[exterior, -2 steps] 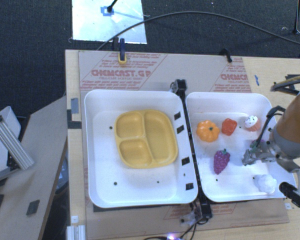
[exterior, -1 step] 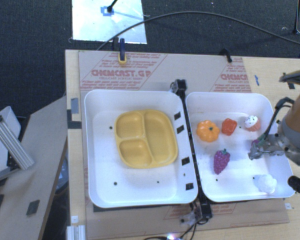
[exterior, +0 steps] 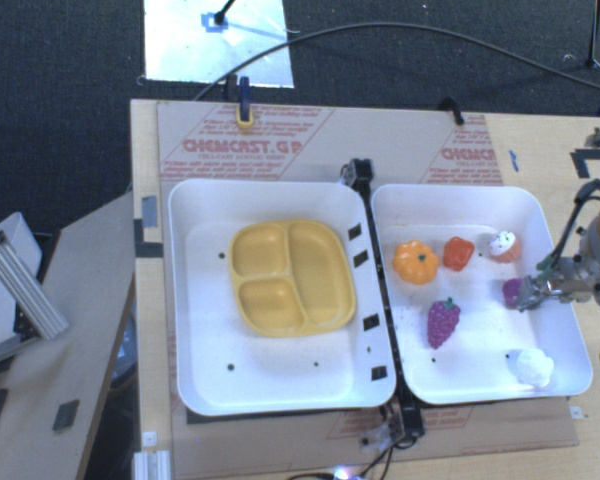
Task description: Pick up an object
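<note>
The right bin (exterior: 400, 368) holds several toys: an orange pumpkin (exterior: 416, 263), a red pepper (exterior: 458, 253), a white-and-orange cupcake (exterior: 503, 245), a purple grape bunch (exterior: 441, 321), a white lump (exterior: 531, 366) and a small purple piece (exterior: 512, 291). My gripper (exterior: 530, 293) reaches in low from the right, over the bin's right side. Its tip sits right against the small purple piece, whose right half is hidden behind it. Whether the piece is gripped or merely touched is unclear.
A yellow divided plate (exterior: 290, 276) lies in the left bin (exterior: 195, 368). A black hinge strip (exterior: 372, 288) runs between the two bins. The cupcake is just above the gripper, and the white lump is below it near the front right corner.
</note>
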Tool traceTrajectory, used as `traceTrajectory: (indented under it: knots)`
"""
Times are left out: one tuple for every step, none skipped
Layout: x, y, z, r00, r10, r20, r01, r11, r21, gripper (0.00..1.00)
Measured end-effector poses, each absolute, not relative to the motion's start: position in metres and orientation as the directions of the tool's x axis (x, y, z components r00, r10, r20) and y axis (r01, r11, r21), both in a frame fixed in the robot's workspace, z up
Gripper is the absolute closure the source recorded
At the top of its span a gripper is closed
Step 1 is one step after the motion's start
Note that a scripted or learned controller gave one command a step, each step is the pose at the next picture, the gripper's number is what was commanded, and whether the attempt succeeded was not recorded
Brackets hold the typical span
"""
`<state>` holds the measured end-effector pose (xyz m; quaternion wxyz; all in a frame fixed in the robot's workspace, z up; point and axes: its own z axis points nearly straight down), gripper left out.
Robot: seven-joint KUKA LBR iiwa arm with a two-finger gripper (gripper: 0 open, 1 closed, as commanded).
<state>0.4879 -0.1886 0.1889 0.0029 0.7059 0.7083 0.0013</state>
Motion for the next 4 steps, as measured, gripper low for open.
traceTrajectory:
  knots:
    - [0.49, -0.189, 0.228, -0.005, 1.0, -0.002, 1.0, 0.005, 0.006, 1.0]
    - [0.495, -0.139, 0.22, -0.009, 1.0, 0.001, 1.0, 0.009, 0.002, 1.0]
    - [0.508, -0.085, 0.211, -0.01, 1.0, 0.001, 1.0, 0.01, 0.001, 1.0]
    - [0.514, -0.023, 0.213, -0.012, 1.0, 0.003, 1.0, 0.012, 0.001, 1.0]
